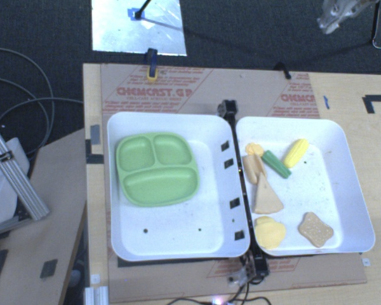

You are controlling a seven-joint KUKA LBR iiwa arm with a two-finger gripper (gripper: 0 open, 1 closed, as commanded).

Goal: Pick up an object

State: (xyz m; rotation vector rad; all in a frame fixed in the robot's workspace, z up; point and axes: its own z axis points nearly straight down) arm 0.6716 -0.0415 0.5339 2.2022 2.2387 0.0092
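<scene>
A cardboard-covered worktop (pixel 254 91) on dark carpet carries two shallow white bins. The left bin (pixel 171 240) holds a green sectioned plate (pixel 157 168). The right bin (pixel 343 170) holds a yellow toy corn cob (pixel 296 152), green stick (pixel 276 164), tan wedge (pixel 267 197) and bread slice (pixel 315 229). The tool (pixel 336 11) hangs blurred at upper right; its grip I cannot tell.

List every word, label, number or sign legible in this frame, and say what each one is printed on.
"CHEMCAST GP": red print on the brown board under the bins, left of centre behind the left bin; the smaller lines beneath it are too blurred to read.
The same kind of red print repeats on the board behind the right bin, but slanted and too blurred to read with confidence.
The green divided plate and the toy foods carry no text.
</scene>
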